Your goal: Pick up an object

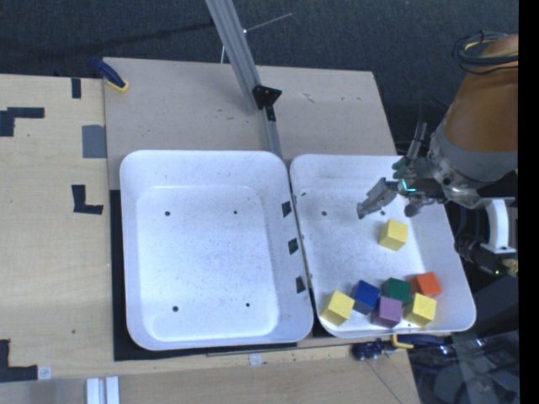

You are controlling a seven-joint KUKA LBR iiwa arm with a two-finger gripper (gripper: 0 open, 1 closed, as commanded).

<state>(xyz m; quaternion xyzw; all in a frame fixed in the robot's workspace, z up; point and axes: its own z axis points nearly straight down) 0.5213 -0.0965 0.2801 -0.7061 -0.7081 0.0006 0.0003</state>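
My gripper (392, 204) hangs over the upper right part of the right bin (337, 183), fingers spread open with nothing between them. A yellow cube (392, 235) lies alone just below the fingertips, apart from them. Along the bin's front edge sits a cluster of cubes: yellow (338, 307), blue (365, 295), purple (389, 310), green (395, 290), another yellow (422, 309) and orange (428, 284).
The left bin (139, 225) stands beside the right one. A grey metal pole (236, 40) slants in from the top to the bins' dividing edge. A blue and yellow tool (110, 74) lies on the bench at the back left.
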